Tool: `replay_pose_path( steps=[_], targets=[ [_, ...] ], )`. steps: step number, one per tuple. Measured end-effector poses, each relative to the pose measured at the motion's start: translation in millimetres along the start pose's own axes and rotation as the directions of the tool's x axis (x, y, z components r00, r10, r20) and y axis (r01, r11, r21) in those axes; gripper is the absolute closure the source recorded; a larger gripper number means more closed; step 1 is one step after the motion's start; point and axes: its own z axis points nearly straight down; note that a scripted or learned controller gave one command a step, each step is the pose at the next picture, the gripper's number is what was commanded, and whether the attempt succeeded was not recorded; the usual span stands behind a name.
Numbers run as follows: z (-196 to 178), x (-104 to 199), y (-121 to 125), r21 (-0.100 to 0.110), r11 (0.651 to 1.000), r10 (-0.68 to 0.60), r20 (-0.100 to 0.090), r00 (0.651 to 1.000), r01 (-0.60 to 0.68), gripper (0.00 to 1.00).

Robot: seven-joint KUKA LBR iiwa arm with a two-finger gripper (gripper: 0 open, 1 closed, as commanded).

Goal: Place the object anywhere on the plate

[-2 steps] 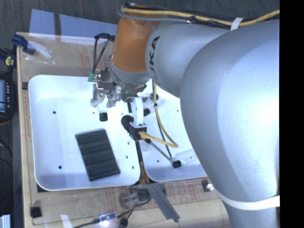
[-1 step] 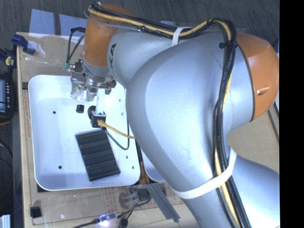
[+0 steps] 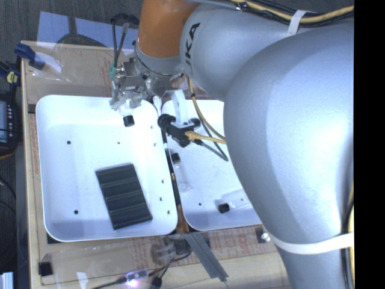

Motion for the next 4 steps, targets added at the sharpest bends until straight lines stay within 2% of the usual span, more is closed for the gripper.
replay_pose_path(
  steps=[1,2,3,4],
  targets=[
    [122,20,-93,0.008,0.994,0.108,0.001,0.994,-0.108,1.00],
    [152,14,-61,0.002,0.961,0.276,0.001,0.961,-0.276,1.00],
    [150,43,-94,0.000,0.858,0.514,-0.002,0.858,-0.514,1.00],
    [150,43,-94,0.000,0.858,0.514,-0.001,0.858,-0.514,0.00]
  ],
)
